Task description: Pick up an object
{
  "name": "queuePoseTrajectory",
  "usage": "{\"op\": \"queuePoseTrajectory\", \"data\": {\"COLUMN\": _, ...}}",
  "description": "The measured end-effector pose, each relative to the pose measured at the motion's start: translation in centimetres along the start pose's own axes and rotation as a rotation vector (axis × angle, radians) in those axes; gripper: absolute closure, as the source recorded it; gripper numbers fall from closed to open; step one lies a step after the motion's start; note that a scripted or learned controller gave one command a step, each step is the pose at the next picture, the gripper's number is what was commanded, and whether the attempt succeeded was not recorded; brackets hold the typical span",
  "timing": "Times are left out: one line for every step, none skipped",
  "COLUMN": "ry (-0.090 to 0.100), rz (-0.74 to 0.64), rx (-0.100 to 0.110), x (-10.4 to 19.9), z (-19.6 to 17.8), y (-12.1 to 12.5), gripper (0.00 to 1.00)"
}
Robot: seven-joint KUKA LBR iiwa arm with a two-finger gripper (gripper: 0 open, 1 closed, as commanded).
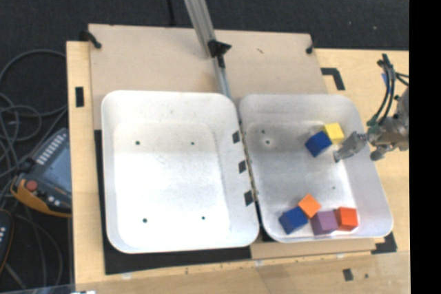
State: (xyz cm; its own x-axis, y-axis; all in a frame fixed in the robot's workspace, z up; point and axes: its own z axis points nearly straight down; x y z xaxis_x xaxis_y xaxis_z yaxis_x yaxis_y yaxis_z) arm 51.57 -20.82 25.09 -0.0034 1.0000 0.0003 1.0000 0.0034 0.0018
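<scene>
Blocks are sitting in the right bin (275, 113), a yellow block (334, 131) touching a blue block (318, 143) at centre right, while the end effector (358, 146) is hovering just beside them, empty, probably lining up a grasp.

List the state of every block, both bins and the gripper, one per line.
Yellow block: in right bin, touching the upper blue block.
Upper blue block: lying free.
Orange block: on bin floor.
Lower blue block: beside orange block.
Purple block: by red-orange block.
Right bin: holds six blocks.
Left bin: no blocks.
Gripper: at right bin's edge, holding nothing visible.
</scene>
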Motion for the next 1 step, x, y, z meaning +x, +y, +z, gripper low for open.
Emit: {"op": "queuePoseTrajectory", "data": {"ry": -0.002, "rz": 0.0, "rx": 0.005, "x": 1.08, "z": 12.88, "y": 7.31, "gripper": 0.0}}
